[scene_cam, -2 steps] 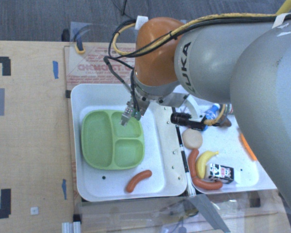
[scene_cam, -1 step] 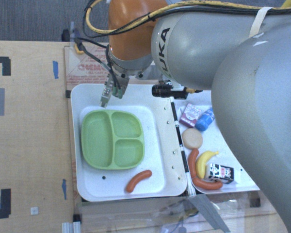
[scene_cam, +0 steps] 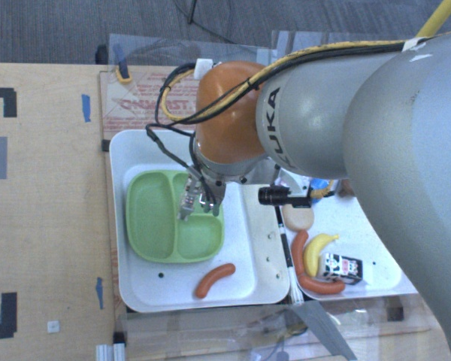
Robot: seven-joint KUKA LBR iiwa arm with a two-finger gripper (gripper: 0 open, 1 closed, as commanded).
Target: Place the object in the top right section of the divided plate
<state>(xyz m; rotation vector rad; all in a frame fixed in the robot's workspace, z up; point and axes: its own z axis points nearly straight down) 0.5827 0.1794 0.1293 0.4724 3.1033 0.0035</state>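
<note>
Gripper [scene_cam: 198, 201]: I have it low over the plate [scene_cam: 154, 224], near the ridge where the sections meet at the plate's upper right. Whether it carries anything I cannot tell; no object is visible at its tip. The plate lies in the left bin [scene_cam: 135, 292], giving a fixed target. A sausage [scene_cam: 214, 280] rests on that bin's floor just below the plate, apart from it, and is possibly the task's object. The right bin [scene_cam: 387, 273] holds the spare stock: a banana [scene_cam: 318, 251], a second sausage [scene_cam: 316, 280], a small carton [scene_cam: 341, 268].
</note>
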